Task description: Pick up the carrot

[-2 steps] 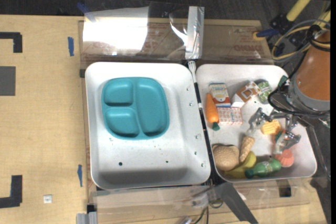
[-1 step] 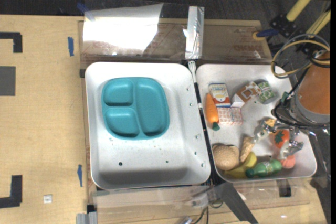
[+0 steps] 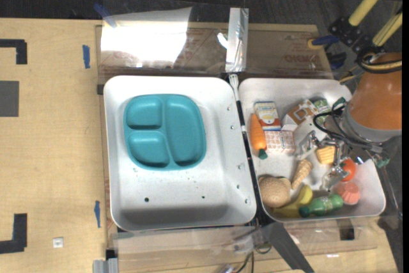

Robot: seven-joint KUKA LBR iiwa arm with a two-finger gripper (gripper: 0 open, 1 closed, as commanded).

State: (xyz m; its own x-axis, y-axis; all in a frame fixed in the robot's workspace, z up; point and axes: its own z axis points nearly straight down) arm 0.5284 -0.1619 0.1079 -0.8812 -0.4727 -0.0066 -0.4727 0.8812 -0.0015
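The small orange toy carrot with a green stub at its lower end (image 3: pixel 257 133) lay lengthwise against the left wall of the right-hand shallow white bin (image 3: pixel 377 201), beside a small white carton with an orange picture (image 3: pixel 266 114). The grey arm with its orange band (image 3: pixel 377 102) reached in from the right, wrist pointing down over the bin's right half, well apart from the carrot. Its two-finger gripper (image 3: pixel 326 160) hung among the toys near a yellow ice-cream cone (image 3: pixel 301 172); whether it was open or closed could not be told. A teal divided plate (image 3: pixel 165 131) sat in the left bin (image 3: pixel 217 201).
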